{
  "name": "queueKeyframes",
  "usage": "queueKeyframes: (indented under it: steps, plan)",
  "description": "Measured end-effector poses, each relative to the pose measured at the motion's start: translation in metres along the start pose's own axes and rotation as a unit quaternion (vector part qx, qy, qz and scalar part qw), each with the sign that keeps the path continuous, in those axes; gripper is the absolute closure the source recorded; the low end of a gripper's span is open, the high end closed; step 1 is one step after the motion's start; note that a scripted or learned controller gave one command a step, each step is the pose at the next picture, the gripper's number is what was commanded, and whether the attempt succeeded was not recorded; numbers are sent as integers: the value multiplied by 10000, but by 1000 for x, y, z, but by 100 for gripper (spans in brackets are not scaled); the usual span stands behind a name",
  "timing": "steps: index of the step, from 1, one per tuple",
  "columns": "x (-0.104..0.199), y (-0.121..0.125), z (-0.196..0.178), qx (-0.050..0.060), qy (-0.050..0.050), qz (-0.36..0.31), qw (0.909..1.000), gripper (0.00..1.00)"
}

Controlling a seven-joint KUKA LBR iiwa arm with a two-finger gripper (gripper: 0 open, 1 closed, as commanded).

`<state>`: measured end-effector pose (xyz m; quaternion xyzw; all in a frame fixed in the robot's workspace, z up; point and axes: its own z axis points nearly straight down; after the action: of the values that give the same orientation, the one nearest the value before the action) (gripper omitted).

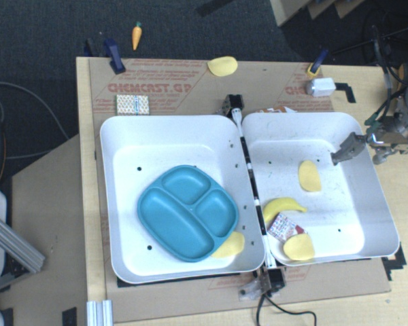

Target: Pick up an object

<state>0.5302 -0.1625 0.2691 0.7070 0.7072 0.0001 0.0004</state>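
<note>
Right bin, near corner at 7 o'clock: yellow disc lay against the rim, a red-and-white packet touching it at 11, and a banana just beyond the packet, curved along the divider betw. the bins. Further in, approx. bin centre, a yellow oval piece lay alone, well apart from the near cluster.

Left bin: blue plate w/ three compartments sat tilted across the floor; a yellow piece stuck out from under its edge at 4 o'clock, near the divider.

Tool hung over the right bin's rim at 3 o'clock, arm coming in from the right, a dark finger tip pointing toward the oval piece but apart from it. Nothing seen betw. its fingers; whether wide or narrow, can't tell at this angle.

Far side, on the bench: a patterned sachet at 11 of the left bin, a yellow lemon-like thing at 12 near the bench edge, a small white box at 12 of the right bin. Beyond the bench, a toy carrot lay on the dark floor.
</note>
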Motion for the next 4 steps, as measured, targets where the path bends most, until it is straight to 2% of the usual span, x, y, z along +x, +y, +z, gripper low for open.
queueKeyframes:
  steps: [1,2,3,4]
  plan:
    - [27,44,147,22,9,-3,10000,0]
    - [10,28,185,18,7,7,10000,0]
    - [-15,71,184,-5,-5,-1,10000,0]
    - [8,46,185,13,9,-2,10000,0]
